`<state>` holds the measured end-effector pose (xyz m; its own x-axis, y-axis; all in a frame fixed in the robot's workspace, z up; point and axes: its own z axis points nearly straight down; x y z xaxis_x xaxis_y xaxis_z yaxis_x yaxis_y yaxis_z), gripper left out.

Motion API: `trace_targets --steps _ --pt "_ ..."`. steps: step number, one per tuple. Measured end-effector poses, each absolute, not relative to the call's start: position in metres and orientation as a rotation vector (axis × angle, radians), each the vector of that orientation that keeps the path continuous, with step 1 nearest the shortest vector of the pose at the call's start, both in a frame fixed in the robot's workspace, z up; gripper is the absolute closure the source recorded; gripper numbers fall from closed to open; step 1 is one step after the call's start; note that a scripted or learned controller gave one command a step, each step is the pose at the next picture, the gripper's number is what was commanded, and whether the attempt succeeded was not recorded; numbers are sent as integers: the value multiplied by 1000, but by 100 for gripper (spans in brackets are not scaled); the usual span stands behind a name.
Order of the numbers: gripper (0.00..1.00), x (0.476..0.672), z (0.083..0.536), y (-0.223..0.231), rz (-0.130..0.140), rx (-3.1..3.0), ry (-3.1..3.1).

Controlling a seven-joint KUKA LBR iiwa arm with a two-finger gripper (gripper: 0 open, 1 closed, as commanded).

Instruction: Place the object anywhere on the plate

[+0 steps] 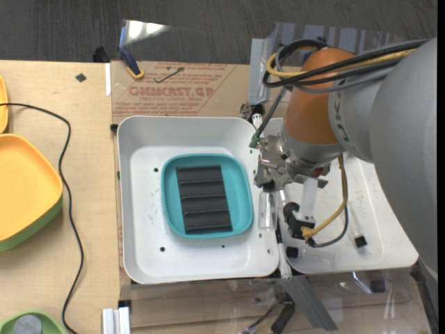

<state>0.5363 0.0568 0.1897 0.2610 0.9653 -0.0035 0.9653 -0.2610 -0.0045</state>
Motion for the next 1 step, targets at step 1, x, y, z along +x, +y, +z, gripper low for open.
trace_targets --steps 1 --pt "100 574 190 89 9 -2388 -2041"
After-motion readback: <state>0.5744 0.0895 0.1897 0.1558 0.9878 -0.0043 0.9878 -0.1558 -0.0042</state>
